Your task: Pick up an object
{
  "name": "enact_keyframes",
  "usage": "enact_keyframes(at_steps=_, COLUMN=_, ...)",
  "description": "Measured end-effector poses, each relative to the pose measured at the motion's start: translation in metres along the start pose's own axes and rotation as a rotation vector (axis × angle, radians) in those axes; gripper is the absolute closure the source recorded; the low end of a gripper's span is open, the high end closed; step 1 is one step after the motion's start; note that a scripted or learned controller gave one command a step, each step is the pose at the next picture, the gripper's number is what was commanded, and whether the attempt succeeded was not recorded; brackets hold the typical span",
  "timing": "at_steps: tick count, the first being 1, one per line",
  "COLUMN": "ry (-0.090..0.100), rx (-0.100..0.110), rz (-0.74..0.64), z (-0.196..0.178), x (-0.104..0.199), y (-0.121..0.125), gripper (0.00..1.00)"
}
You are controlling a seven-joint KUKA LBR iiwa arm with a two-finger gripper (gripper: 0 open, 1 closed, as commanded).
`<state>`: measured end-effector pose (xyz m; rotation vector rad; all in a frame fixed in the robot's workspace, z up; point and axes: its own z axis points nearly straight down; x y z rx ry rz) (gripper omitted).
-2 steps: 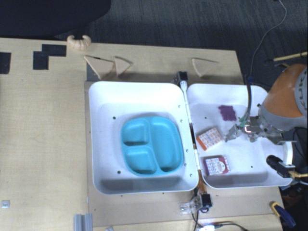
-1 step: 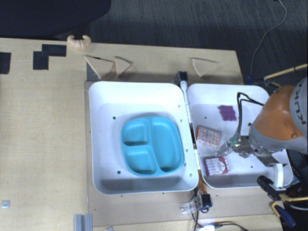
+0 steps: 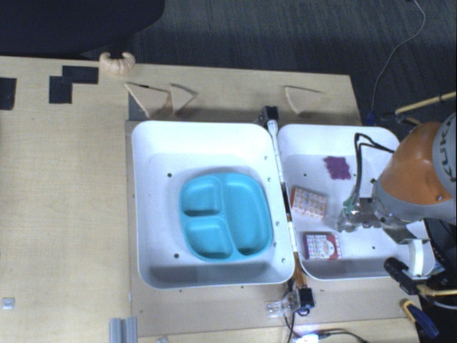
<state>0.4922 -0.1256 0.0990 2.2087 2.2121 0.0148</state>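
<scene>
Left white shallow plastic bin (image 3: 153,191): blue three-compartment plastic tray (image 3: 225,216) sits at centre. Right white shallow plastic bin (image 3: 310,145): my grey arm with orange band (image 3: 418,174) reaches in from 3 o'clock. My gripper (image 3: 350,216) hangs low over mid-bin; cannot tell how fingers stand, nothing seen gripped. Small white packet with red print (image 3: 309,203) at gripper's 9 o'clock, close. Dark red-and-white small packet (image 3: 320,246) at 7 o'clock. Purple crumpled scrap (image 3: 337,167) at 11 o'clock.

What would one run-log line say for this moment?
arm: over right bin | hand: near red-white packet, nothing visibly held | left bin: blue tray
</scene>
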Motion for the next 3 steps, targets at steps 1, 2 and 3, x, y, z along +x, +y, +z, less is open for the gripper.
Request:
enact_keyframes(at_steps=1, ry=0.006, rx=0.014, rz=-0.004, z=-0.085, x=0.106, y=0.069, gripper=1.00)
enact_keyframes(at_steps=2, ry=0.004, rx=0.016, rz=-0.002, z=-0.109, x=0.046, y=-0.003, gripper=1.00)
enact_keyframes(at_steps=3, ry=0.003, rx=0.016, rz=-0.001, z=-0.086, x=-0.033, y=-0.004, gripper=1.00)
